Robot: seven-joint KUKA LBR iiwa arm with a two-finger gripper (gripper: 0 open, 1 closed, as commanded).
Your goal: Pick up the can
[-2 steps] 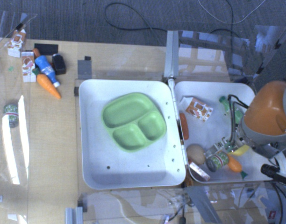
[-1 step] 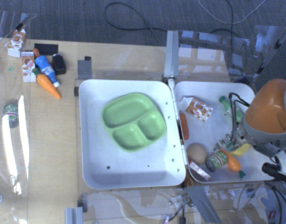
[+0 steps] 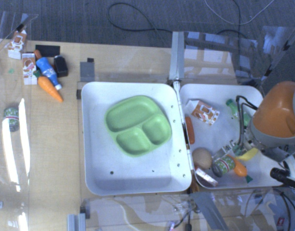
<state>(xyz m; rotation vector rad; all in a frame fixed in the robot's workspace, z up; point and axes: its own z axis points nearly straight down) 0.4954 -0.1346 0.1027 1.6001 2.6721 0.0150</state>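
- Can (image 3: 223, 165): lies on its side in the right bin (image 3: 212, 134), toward the near edge, label facing up.
- Beside the can: a brown egg-shaped item (image 3: 202, 157) just to its left, a small orange carrot (image 3: 239, 169) touching its right end, a metal scoop-like piece (image 3: 205, 177) just below it at the bin's near rim.
- Right bin, further contents: a white and brown carton (image 3: 205, 112) near the far left corner, a red sausage-shaped item (image 3: 190, 129) along the left wall, a green item (image 3: 233, 107) toward the far side, a yellow banana-like item (image 3: 248, 153) partly under the arm.
- Left bin (image 3: 94, 167): holds a green divided tray (image 3: 138, 125) with three compartments; nothing lies in the compartments.
- Arm (image 3: 277, 119): its orange band and grey body stand over the right part of the right bin.
- Pincer (image 3: 233, 149): sits low, just above and to the right of the can; whether it is apart or together cannot be told, and no object is seen held.
- Table (image 3: 46, 143): at the far left corner stand small milk cartons (image 3: 28, 67), a blue bottle (image 3: 47, 72), a larger carrot (image 3: 50, 89) and a black block (image 3: 60, 65).
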